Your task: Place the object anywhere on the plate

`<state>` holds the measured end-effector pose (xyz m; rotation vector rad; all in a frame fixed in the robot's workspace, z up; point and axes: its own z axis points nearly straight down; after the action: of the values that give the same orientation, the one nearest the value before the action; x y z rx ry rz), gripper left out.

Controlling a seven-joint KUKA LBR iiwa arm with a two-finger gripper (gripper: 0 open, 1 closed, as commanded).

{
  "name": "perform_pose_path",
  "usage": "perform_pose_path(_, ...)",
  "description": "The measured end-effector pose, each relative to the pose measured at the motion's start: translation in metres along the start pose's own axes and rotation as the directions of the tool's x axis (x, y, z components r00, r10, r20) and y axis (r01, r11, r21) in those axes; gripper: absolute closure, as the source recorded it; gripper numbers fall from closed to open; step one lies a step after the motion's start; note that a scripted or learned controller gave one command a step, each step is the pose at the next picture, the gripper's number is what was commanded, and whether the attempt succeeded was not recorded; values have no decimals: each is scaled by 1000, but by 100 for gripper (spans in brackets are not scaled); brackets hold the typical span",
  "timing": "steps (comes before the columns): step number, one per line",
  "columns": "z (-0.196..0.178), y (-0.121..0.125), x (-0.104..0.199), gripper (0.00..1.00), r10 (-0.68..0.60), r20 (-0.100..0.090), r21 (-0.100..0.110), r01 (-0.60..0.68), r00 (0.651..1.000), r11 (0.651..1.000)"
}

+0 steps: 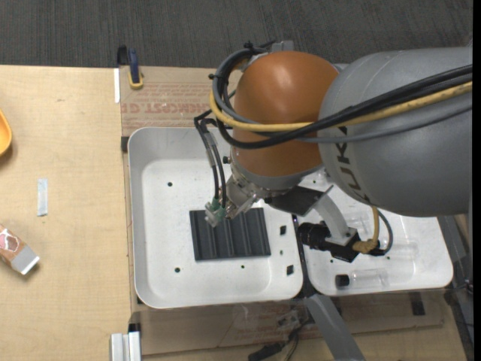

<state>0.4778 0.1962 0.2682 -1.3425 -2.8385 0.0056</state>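
We locate the arm (391,126) reaching in from the right, with its wrist over the left bin (158,201). The gripper (219,212) points down at the far left corner of the plate (240,239), a dark ribbed rectangle lying flat on the bin floor.

1. Gripper state: we cannot tell whether it is apart, together or clamped, because the wrist hides most of it from above.
2. Object position: a small greenish object (213,216) sits right at the gripper tip, over the plate's left edge near the far corner. We cannot tell whether it is gripped, resting on the plate, or merely touching.
3. Governing relation: the plate extends from the gripper toward the right and toward the near rim of the bin. Its ribs run from far to near. Its centre lies to the near right of the tip, close by.

We judge that the object is at the very margin of the plate. A release here risks a landing half off the edge. A short shift toward the plate centre, along that near-right diagonal, would give a safer margin before any release
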Motion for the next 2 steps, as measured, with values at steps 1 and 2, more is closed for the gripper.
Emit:
perform_pose_path(1,-1,35,-31,100,-34,1,-2,34,999,999)
perform_pose_path(2,-27,7,2,100,-154,1,-1,154,988,988)
